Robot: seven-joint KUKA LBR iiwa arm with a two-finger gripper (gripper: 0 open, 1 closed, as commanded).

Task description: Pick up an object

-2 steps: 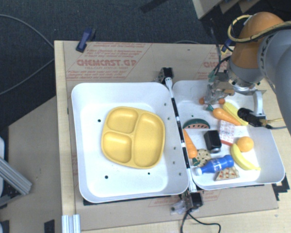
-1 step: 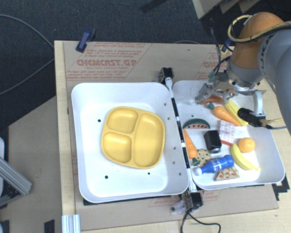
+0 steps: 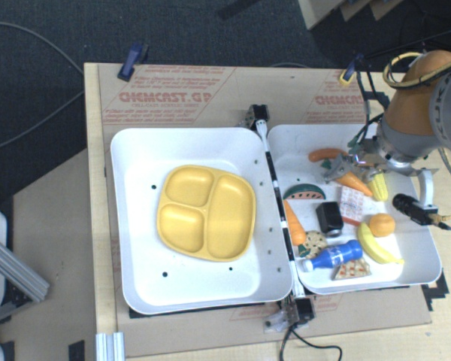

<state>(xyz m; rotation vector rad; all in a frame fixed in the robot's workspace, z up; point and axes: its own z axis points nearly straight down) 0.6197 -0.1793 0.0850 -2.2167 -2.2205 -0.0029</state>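
The gripper (image 3: 358, 162) hangs low near the right bin's (image 3: 428, 265) far edge, among an orange carrot (image 3: 353, 183) and yellow corn (image 3: 379, 186); whether its jaws grip anything I cannot tell

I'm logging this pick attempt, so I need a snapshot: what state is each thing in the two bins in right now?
Yellow divided plate: upright, lying flat in the left bin.
Blue bottle: lying on its side in the right bin.
Banana: lying flat beside the orange.
Carrot: lying along the right bin's left wall.
Claw: low over the right bin's far end.
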